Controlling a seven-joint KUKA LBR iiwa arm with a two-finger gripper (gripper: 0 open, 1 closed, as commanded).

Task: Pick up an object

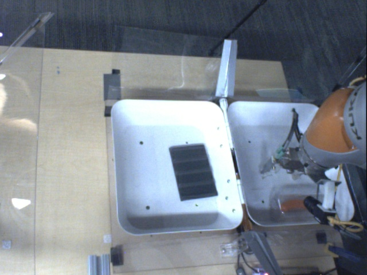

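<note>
The claw (275,165) hangs low in the right bin (252,125), its grip state impossible to tell, so it risks missing the orange-brown object (292,205) lying nearer the front wall.

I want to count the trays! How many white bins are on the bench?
2. One white bin sits on the left, with a dark ribbed pad lying in it. The other bin sits beside it on the right, where the arm reaches in.
</note>
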